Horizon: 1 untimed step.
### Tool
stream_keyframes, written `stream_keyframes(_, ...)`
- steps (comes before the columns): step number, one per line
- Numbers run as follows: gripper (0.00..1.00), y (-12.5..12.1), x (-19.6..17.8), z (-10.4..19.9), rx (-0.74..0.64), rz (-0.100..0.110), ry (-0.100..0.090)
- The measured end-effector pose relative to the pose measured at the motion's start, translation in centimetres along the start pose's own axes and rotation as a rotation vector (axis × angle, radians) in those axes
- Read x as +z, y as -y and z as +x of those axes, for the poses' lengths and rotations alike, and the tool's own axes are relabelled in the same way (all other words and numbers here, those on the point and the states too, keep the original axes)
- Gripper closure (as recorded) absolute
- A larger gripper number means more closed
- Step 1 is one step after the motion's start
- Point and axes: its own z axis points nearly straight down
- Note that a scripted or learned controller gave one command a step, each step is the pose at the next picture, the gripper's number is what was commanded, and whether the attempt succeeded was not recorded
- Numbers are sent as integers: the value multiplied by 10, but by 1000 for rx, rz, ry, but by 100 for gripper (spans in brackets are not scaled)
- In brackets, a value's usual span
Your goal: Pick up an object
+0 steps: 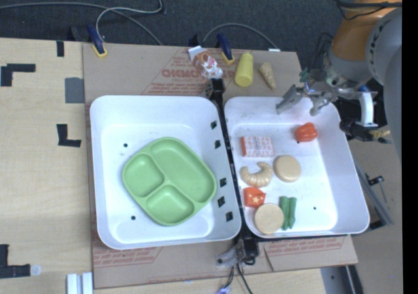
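Observation:
My gripper [302,104] hangs over the far edge of the right bin [353,185], its two grey fingers spread open with nothing between them. Just below and to the right of it lies a small red-orange piece [305,132]. Further down in the same bin are a pink wafer block [258,146], a croissant [257,173], a round beige biscuit [287,168], a red-orange chunk [254,196], another round beige piece [268,218] and green beans [288,212].
The left bin [108,129] holds a green divided plate [169,180]. Behind the bins on the cardboard lie a yellow bottle-shaped toy [243,68], a tan cone [268,75] and a small wrapped item [205,62]. Cables run along the back.

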Motion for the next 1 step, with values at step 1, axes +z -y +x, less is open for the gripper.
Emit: stream_keyframes(1, 0, 8, 90, -38, -2, -7, 2)
